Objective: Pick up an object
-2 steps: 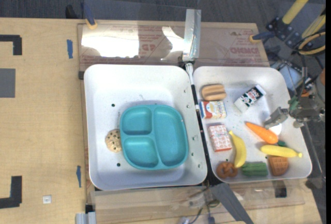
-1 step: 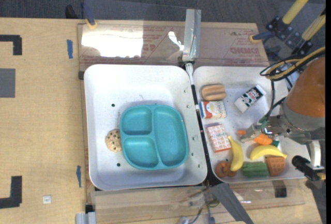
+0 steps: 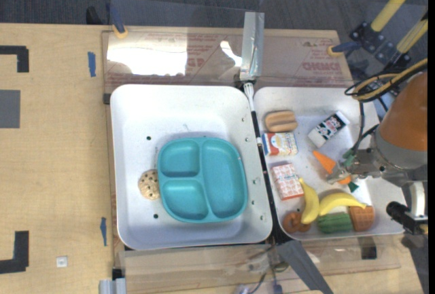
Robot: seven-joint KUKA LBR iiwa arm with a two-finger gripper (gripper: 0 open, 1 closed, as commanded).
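I'd bring the gripper [image 3: 344, 174] straight down on the banana [image 3: 326, 203] near the right bin's [image 3: 309, 97] front edge, clear of its crowded neighbours. Whether it's gripping anything, I cannot tell.

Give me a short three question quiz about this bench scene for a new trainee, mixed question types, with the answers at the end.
1. True or false: the teal tray lies in the left bin.
2. Multiple choice: what lies just left of the tray? A) banana B) cookie C) carton
3. Fill in: the end effector is above the ____ bin.

Key
1. True.
2. B, the cookie. The banana and carton are in the right bin.
3. Right.
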